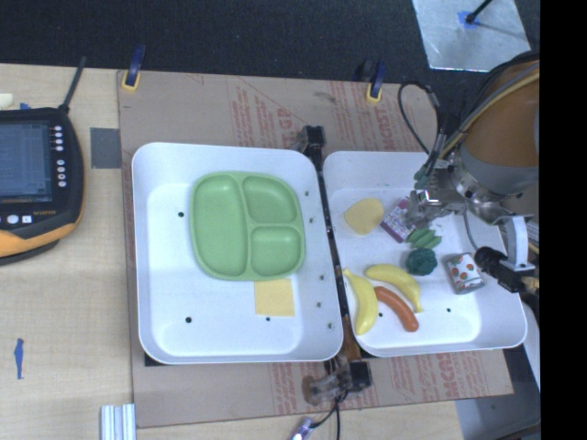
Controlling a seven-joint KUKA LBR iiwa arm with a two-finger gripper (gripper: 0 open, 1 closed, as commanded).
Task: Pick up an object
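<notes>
Hovering tool, right bin, purple packet

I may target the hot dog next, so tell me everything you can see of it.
The hot dog is a small red-orange toy sausage, smooth and plastic-looking, with rounded ends. It lies flat in the right bin, near the front, slanting from upper left to lower right. A banana lies close above it, perhaps touching its upper end; another banana lies to its left. Nothing covers it.

**Hidden and cut off**

The arm runs out of frame at the right. The gripper covers part of a small purple packet; its print is unreadable. The handheld controller is cropped at the left edge
</notes>
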